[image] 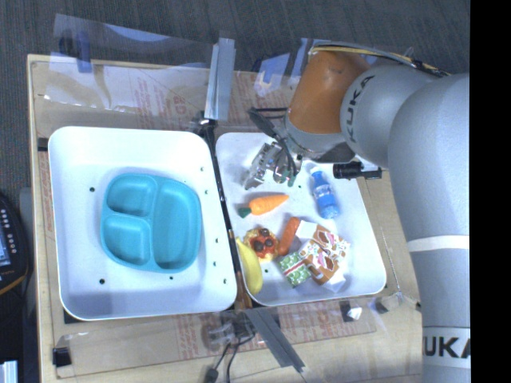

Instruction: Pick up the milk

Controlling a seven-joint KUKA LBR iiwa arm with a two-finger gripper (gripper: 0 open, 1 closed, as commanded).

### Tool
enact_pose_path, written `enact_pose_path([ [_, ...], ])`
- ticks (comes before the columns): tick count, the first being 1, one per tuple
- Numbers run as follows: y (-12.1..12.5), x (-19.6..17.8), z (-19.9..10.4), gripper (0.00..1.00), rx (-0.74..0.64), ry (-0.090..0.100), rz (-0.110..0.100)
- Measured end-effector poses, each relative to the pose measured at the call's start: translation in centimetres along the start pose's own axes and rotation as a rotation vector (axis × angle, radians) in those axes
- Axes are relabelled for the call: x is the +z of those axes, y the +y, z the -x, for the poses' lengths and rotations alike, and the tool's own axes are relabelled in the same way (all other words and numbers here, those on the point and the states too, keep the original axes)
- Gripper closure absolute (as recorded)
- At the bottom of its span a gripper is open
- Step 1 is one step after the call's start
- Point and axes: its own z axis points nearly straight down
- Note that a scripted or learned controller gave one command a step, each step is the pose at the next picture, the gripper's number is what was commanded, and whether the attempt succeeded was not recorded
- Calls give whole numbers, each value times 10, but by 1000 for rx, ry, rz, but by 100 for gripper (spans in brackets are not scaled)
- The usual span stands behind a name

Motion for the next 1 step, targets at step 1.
enact_pose_path([
  [1,0,0,0,0,1,0,0],
])
